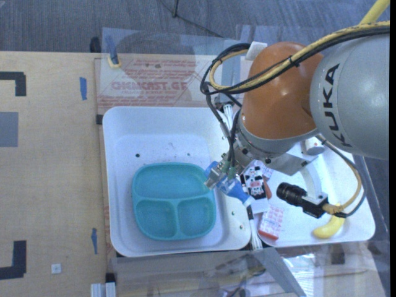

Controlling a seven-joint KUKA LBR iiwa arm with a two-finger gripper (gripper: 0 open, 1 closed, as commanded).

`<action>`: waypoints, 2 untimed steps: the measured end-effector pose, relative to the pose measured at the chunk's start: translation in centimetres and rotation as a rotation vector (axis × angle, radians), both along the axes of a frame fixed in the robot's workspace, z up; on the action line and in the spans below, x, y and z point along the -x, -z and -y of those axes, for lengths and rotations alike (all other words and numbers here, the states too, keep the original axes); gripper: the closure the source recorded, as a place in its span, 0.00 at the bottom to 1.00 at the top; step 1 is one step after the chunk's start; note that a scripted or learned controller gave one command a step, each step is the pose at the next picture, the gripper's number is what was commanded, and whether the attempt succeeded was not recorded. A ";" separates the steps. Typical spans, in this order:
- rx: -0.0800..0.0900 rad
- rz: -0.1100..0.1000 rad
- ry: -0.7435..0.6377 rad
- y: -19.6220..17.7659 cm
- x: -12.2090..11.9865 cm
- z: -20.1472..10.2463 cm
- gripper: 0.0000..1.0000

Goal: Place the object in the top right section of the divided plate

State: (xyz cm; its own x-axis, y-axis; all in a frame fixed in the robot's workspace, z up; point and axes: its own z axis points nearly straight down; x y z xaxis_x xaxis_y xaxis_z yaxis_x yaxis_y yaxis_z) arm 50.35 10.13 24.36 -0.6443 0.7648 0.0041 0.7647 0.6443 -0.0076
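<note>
Jaws unclear; gripper [218,177] at divided plate [174,201] rim.

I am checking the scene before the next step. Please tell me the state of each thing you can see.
Divided plate: flat in left bin, compartments bare.
Pincer: at the plate's top right edge.
Banana: lying in right bin.
Small packet: lying in right bin.

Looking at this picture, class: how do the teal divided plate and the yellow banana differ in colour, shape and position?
1. The divided plate is teal; the banana is yellow.
2. The plate is broad, flat and split into three sections; the banana is slim and curved.
3. The plate lies in the left bin; the banana lies in the right bin, near its lower right corner.
Both rest inside a shallow white bin.
</note>
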 end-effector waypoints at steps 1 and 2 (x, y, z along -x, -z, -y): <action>-0.002 0.003 -0.152 1.2 -2.2 -2.4 1.00; -0.005 0.005 -0.543 1.8 -6.0 -5.3 1.00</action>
State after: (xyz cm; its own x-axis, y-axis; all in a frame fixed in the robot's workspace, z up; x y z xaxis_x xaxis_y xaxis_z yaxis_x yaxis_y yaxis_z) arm 56.39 15.42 22.59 -0.9467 0.3221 0.0026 0.3221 0.9467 -0.0004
